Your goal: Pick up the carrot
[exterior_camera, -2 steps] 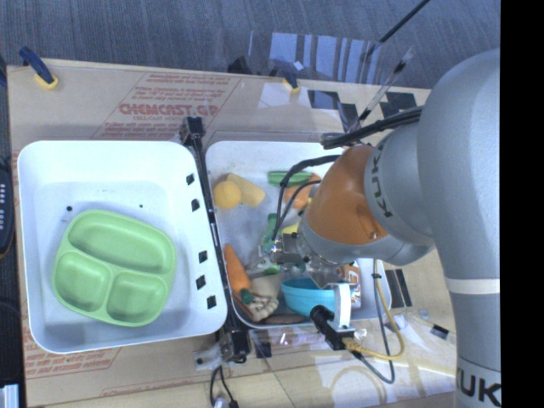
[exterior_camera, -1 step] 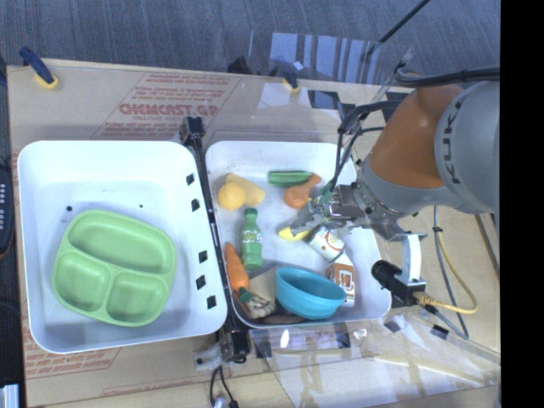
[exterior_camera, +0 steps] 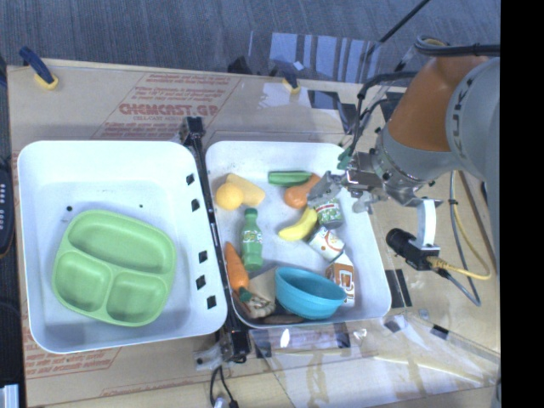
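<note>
Cardboard covers the table point(exterior_camera: 127, 109) under two white bins. Take the right bin point(exterior_camera: 367, 236) as your landmark. Your carrot point(exterior_camera: 236, 269) lies inside it along its left wall, toward the near-left corner, orange root tilted with the darker leafy end nearest the front rim. Just right of the carrot stands a green bottle point(exterior_camera: 251, 237); at the front of the bin sits a blue bowl point(exterior_camera: 309, 292). Farther back in the bin you have a yellow lemon-like fruit point(exterior_camera: 229, 196), a banana point(exterior_camera: 298, 225) and a green cucumber point(exterior_camera: 289, 178). Your pincer point(exterior_camera: 327, 195) hangs over the bin's far-right part, well apart from the carrot; whether it is parted or closed you cannot tell. Left of the landmark, the other bin point(exterior_camera: 34, 168) carries a green divided plate point(exterior_camera: 113, 267).
</note>
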You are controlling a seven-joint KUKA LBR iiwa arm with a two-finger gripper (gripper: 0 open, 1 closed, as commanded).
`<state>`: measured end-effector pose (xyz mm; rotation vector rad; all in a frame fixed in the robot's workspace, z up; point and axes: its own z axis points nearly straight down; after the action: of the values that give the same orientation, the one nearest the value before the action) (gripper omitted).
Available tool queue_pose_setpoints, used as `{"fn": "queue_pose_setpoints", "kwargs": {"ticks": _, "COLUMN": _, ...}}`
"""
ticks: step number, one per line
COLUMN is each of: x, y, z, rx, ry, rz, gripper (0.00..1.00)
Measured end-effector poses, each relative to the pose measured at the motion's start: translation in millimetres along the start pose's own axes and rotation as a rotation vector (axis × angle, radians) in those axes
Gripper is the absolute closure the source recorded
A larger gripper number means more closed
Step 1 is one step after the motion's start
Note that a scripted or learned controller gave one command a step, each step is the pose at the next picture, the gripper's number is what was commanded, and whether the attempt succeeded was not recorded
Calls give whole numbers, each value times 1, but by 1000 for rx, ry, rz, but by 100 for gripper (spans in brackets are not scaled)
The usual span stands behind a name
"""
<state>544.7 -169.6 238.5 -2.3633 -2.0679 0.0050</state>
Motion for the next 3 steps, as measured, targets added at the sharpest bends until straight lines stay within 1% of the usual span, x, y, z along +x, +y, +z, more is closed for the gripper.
{"fn": "queue_pose_setpoints", "kwargs": {"ticks": 1, "x": -7, "y": 46, "z": 97, "rx": 17, "ry": 1, "rz": 63, "gripper": 0}}
{"fn": "queue_pose_setpoints", "kwargs": {"ticks": 2, "x": 75, "y": 67, "z": 129, "rx": 7, "ry": -1, "rz": 220, "gripper": 0}}
{"fn": "queue_pose_setpoints", "kwargs": {"ticks": 3, "x": 79, "y": 90, "z": 147, "rx": 5, "ry": -1, "rz": 492, "gripper": 0}}
